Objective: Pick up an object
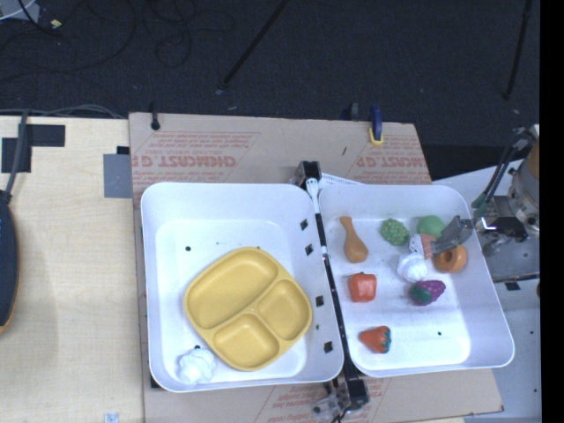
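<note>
Gripper (438, 241) low over right bin (493, 342), at its upper right, between green toy (430, 226) and orange ring (451, 259). Finger state: cannot tell, too small and blurred. White lump (411, 267) just left of ring; purple-green piece (426, 292) just below ring.

toys crowded in right bin's (493, 342) upper half, bare floor along its lower right
</note>
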Motion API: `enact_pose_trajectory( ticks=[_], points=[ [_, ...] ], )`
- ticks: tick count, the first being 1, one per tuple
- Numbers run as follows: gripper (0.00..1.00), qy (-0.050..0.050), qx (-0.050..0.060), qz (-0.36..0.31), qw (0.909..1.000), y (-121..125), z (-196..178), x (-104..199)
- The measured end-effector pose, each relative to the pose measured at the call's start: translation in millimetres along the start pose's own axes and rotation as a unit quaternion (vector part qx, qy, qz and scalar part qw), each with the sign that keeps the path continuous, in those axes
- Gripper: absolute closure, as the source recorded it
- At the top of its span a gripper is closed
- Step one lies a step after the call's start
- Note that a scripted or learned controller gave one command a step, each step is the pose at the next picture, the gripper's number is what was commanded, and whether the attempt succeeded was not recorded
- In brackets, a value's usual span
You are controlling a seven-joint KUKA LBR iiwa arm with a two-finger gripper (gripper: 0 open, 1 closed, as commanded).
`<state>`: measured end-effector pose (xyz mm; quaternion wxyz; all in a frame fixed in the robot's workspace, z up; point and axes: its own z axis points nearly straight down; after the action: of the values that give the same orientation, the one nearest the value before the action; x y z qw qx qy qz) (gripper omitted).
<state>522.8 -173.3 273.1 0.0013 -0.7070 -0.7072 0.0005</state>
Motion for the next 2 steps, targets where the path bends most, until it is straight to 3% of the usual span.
enact_pose_trajectory(
  ticks=[1, 2],
  points=[
    [1.00, 0.000, 0.000, 0.000, 1.0000, 0, -10, -1],
    [1.00, -0.001, -0.004, 0.000, 1.0000, -49, -91, 16]
  ],
)
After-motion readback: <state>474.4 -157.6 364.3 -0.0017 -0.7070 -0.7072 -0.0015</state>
